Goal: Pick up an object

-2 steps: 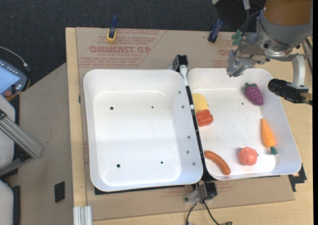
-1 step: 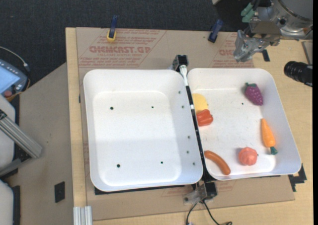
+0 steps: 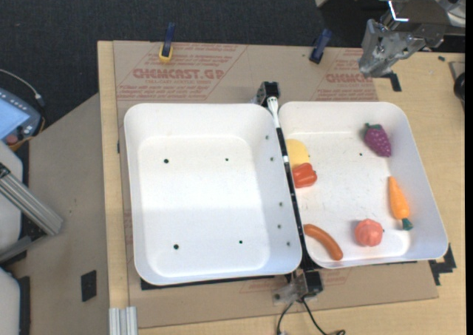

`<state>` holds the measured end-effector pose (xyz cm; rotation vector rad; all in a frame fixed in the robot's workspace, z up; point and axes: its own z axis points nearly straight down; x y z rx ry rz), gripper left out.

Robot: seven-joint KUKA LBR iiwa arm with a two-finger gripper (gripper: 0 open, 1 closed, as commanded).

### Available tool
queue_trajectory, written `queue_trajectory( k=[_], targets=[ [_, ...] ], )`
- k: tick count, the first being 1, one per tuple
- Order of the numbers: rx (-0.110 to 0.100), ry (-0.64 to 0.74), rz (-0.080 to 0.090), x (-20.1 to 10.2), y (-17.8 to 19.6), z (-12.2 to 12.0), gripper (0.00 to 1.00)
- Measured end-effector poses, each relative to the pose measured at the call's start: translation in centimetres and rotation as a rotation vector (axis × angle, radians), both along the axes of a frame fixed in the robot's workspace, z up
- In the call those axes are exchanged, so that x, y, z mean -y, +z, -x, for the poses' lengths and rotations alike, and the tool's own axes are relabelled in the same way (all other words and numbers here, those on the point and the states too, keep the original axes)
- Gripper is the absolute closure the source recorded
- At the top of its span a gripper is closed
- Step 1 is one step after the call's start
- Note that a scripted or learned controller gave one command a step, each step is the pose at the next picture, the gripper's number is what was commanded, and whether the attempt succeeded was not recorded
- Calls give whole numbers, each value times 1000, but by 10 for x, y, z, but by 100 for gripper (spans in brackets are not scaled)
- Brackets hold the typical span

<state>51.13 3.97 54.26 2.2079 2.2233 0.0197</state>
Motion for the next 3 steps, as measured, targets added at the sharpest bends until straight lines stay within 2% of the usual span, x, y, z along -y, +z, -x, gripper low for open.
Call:
queue_trajectory(
  k=[1, 3],
  targets=[
    [-9, -6, 4, 2, 4, -3, 100],
    [0, -5, 5, 2, 25, -4, 100]
  ],
)
